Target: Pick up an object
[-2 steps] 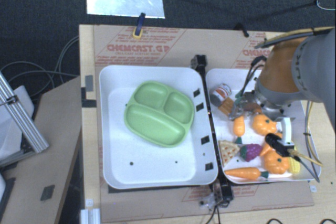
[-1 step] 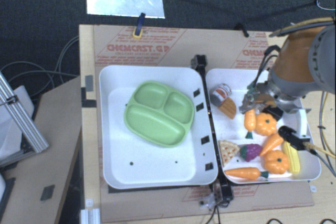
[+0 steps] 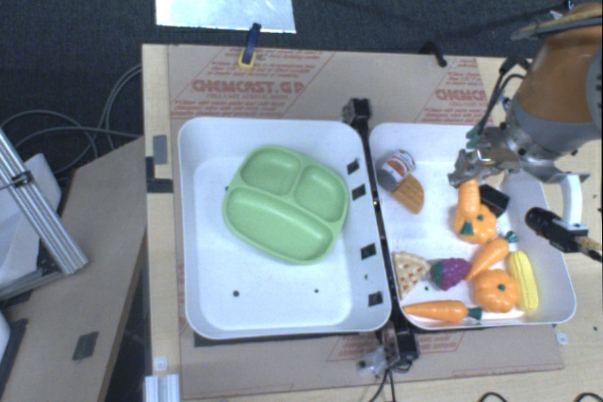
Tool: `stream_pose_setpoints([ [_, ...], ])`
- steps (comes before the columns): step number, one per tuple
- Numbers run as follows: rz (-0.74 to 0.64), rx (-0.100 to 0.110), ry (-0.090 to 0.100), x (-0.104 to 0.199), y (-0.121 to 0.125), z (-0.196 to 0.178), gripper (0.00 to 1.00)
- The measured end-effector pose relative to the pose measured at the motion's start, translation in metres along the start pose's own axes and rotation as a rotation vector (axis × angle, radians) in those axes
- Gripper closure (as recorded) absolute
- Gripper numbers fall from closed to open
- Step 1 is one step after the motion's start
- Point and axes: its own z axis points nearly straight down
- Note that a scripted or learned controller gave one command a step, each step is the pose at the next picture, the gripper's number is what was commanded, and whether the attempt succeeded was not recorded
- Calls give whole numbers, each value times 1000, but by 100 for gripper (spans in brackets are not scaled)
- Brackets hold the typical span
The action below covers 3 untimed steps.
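Over the right bin, the gripper hangs just above an orange toy vegetable lying among the toy food, nothing lifted yet; jaw state I cannot tell.

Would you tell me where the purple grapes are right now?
The grapes lie in the right bin, near its front, between the pizza slice and an orange carrot.

A cardboard-covered bench bears two white bins side by side.
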Motion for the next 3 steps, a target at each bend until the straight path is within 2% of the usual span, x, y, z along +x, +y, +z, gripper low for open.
stream_pose_setpoints([
  [1,-1,5,1,0,1,-12,100],
  [2,-3,11,3,32,-43,-1,100],
  [3,-2,8,3,47,-61,-6,100],
])
